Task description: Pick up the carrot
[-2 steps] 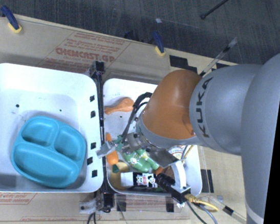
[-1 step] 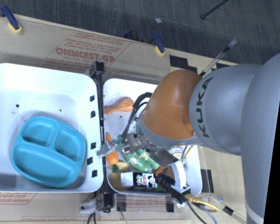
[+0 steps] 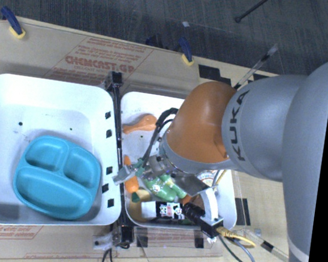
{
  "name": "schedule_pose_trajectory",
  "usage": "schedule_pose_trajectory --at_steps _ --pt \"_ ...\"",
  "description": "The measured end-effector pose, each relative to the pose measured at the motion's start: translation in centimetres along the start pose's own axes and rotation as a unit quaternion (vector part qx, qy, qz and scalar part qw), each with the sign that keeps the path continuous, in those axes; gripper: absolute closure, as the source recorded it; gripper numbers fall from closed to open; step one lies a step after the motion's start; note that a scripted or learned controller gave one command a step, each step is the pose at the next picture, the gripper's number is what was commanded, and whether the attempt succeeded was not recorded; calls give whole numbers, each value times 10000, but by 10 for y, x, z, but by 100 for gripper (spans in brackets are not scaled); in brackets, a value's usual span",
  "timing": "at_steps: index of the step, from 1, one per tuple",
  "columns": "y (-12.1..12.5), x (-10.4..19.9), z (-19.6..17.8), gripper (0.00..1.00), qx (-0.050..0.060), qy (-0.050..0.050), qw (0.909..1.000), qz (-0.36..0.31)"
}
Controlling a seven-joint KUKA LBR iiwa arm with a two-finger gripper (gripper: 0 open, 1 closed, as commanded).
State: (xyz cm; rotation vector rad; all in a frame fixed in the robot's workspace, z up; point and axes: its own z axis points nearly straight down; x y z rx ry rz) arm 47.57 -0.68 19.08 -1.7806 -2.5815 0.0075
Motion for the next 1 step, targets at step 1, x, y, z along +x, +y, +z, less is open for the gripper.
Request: schedule_pose_trajectory --at_steps 1 --pt "0 0 0 0 0 0 10000 0"
